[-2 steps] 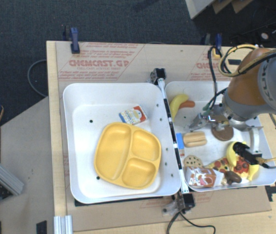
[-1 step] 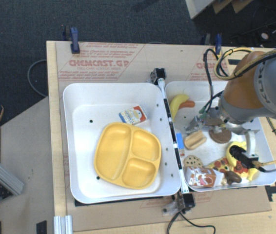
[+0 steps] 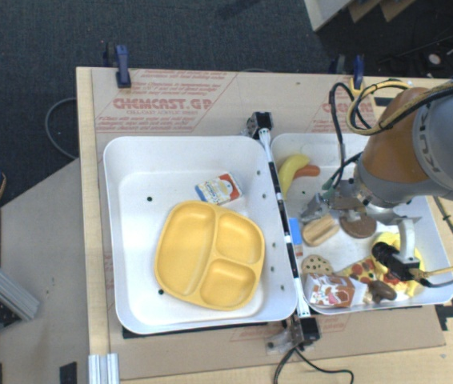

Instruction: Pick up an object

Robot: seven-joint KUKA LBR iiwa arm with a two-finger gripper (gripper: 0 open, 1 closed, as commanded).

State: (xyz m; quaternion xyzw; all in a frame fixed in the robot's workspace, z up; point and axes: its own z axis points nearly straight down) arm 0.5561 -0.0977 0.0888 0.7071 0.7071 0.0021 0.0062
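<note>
**Over the right bin, gripper low among the toy food**

At the right of the camera view, the grey arm with its orange band (image 3: 394, 146) reaches in across the right shallow white bin (image 3: 444, 296). Its gripper (image 3: 328, 203) sits low over the left middle of that bin. From this slant it is not clear whether the gripper is spread or closed, and nothing can be seen held in it.

Just near of the gripper lies a tan, roll-shaped piece of toy bread (image 3: 320, 231). A flat brown round disc (image 3: 359, 227) lies just to the right of the bread, partly under the wrist. Toward the far left corner of this bin a yellow toy banana (image 3: 292, 170) lies beside a small orange-red piece (image 3: 310, 169). Both are apart from the gripper.

Along the near side sits a round brown cookie with dark chips (image 3: 314, 264). A white packet with red print (image 3: 330, 292) is just near of it. To the right of the packet is a jumble of small yellow, red and brown pieces (image 3: 374, 282), too mixed to tell apart.

On the left, the left shallow white bin (image 3: 118, 214) holds a yellow plastic plate with three compartments (image 3: 210, 254), lying flat toward the bin's near side. A small white carton with blue and red print (image 3: 217, 189) lies just far of the plate, close to its rim. Both are well apart from the arm.

Both bins rest side by side on a pale wooden board with red lettering (image 3: 162, 98).
</note>
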